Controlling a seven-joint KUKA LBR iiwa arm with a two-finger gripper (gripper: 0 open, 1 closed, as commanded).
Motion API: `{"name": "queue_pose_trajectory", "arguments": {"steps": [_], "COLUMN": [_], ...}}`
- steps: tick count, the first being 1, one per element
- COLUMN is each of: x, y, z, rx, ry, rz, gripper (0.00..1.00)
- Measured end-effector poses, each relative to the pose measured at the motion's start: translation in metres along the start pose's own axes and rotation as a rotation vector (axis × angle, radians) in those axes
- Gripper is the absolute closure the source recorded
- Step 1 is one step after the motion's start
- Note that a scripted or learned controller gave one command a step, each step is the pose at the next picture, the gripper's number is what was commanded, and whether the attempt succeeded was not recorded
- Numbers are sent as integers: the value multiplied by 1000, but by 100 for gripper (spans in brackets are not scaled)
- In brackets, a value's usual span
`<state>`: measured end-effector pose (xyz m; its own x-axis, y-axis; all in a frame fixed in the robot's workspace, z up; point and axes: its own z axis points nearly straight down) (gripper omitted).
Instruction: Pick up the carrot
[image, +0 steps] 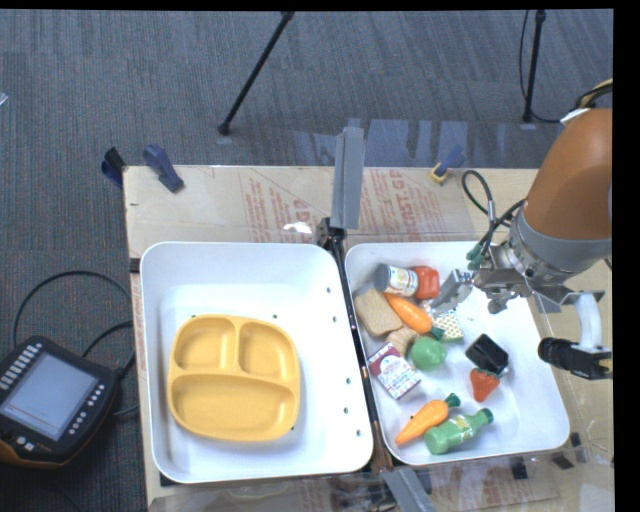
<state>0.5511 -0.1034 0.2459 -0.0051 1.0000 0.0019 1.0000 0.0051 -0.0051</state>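
A: Where is the carrot (422, 421)?

B: Right bin (545, 405), near its front edge. It lies flat, orange tip toward the bin's front-left corner, green top pointing up and right. Its green end is just beside the green bottle (458, 430), which lies on its side along the front wall.

A: Other contents of that bin?

B: A second orange piece (409, 312) lies farther back, next to a slice of bread (375, 312) and a small jar (398, 279) with a red item (427, 282) beside it. Mid-bin: a green round fruit (428, 352), a small printed box (393, 370), a strawberry (484, 383) and a black object (487, 352).

A: Tool position and state?

B: The tool (452, 292) hangs over the back of the right bin, near the jar and the second orange piece, well apart from the carrot. Whether its fingers are parted or closed, I cannot tell; nothing is visibly between them.

A: Left bin?

B: The left bin (160, 270) holds a yellow divided plate (236, 377) with three compartments. Both bins sit on the bench (250, 205).
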Motion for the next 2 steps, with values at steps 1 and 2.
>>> {"name": "queue_pose_trajectory", "arguments": {"steps": [1,2], "x": [10,8], "y": [18,19], "z": [132,120], "rx": [8,3], "ry": [1,3], "rz": [57,64], "gripper": [0,100]}}
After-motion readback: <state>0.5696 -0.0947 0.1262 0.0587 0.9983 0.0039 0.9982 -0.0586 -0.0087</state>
